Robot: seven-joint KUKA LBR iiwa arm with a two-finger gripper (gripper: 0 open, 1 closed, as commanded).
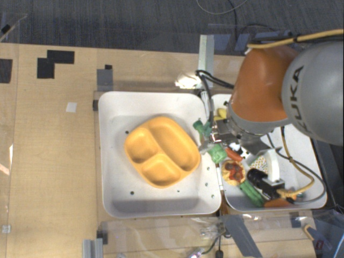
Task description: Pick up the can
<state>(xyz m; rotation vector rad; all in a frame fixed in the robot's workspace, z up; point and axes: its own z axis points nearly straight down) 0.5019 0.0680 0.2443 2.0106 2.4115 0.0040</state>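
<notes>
A small round thing with a red and yellow top point(234, 171), which may be the can, lies at the left side of the right bin point(317, 198). My gripper point(213, 139) hangs over the divider between the two bins, just above and left of it. A green object point(217, 155) sits right below the gripper, and another green piece point(201, 127) shows at its left. The grey and orange arm point(269, 85) hides most of the right bin's far half.
A yellow divided plate point(161, 150) lies in the middle of the left bin point(113, 198). In the right bin, a white patterned item point(267, 163), a green stick-like thing point(250, 193) and an orange piece point(277, 202) crowd the near side.
</notes>
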